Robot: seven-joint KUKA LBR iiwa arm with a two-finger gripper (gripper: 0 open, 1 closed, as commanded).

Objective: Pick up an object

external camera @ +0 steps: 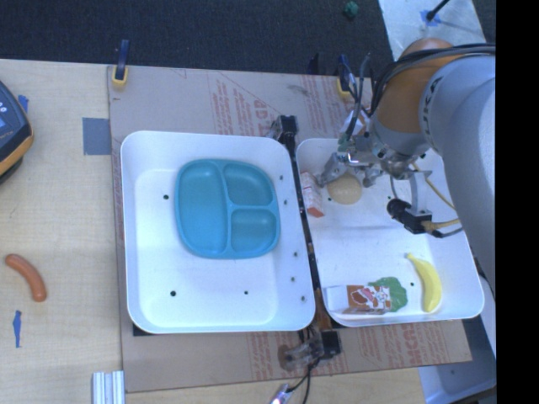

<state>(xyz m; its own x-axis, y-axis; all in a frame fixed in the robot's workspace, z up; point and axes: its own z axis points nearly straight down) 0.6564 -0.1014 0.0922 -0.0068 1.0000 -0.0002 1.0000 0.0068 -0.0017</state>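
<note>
Two shallow white bins sit side by side on the desk point(59, 225), and the left bin point(139, 225) makes the easiest landmark. Inside it lies a light-blue divided plate point(226, 207), flat, in the upper middle of the bin's floor.

Directly to the right of that bin, touching it along a dark seam, is the right bin point(370, 242). The grey arm with its orange band point(404, 91) comes in over the far corner of this right bin. Its end effector point(347, 168) hangs low over the bin's upper left part, and whether its grasping part is released or clenched cannot be told from here; cables and metal parts crowd the spot. Just under it, a round beige object point(344, 191) rests on the bin floor. A small white-and-red item point(310, 199) lies against the wall nearest the left bin.

Farther from the left bin, toward the right bin's near edge, there is a flat packet with red and green print point(375, 297), and beside it a yellow banana point(428, 282), close to the bin's right wall.

On the other side of the left bin, out on the bare desk, a sausage point(27, 277) lies alone. A dark device with a yellow edge point(12, 133) sits at the far left edge of the desk.
</note>
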